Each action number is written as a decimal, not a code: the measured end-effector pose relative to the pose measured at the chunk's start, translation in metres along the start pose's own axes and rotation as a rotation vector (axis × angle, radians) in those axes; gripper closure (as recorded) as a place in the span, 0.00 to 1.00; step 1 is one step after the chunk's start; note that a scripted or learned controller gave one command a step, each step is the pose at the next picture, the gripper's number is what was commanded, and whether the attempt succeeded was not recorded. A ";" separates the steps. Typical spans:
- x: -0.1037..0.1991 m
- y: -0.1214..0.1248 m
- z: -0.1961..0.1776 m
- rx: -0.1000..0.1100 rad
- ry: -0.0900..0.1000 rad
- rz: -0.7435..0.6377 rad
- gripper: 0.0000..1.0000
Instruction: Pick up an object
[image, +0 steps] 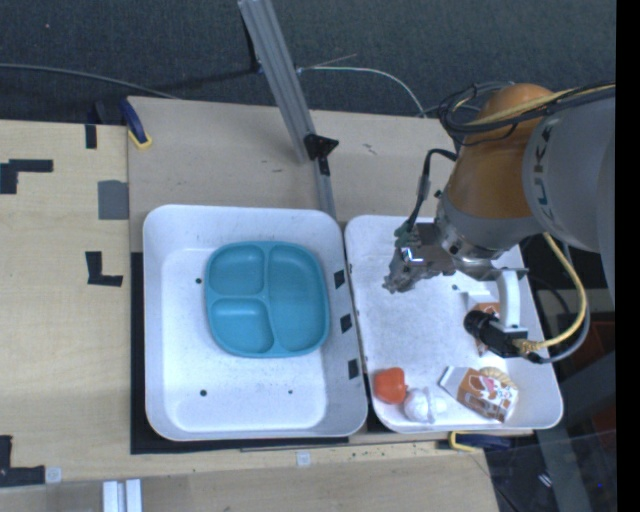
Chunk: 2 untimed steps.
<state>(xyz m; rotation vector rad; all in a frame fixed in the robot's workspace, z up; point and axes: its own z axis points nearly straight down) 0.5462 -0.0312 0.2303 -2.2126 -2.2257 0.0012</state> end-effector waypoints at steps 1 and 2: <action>0.054 -0.006 -0.008 -0.002 0.000 -0.001 1.00; 0.117 -0.003 0.003 0.000 -0.001 -0.002 1.00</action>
